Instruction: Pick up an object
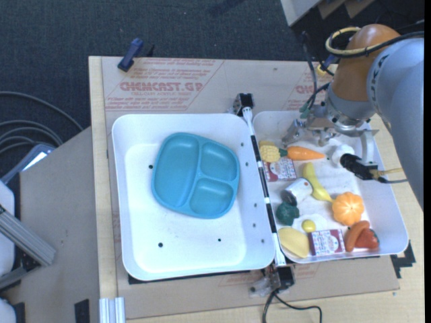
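Gripper (316,130) hangs low in the far end of the right bin (397,229), carrot (304,153) just below-left, probably lining up a grab, though honestly can't tell its state from here.

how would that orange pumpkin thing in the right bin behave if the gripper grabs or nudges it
The orange pumpkin looks round and glossy, so it may roll or slip from the fingers. It is probably a light, rigid plastic toy. The banana and a red piece crowd it, so a nudge would likely shift them.

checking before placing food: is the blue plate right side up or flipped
Right side up: the blue plate lies flat in the left bin, its three compartments facing up with nothing in them.
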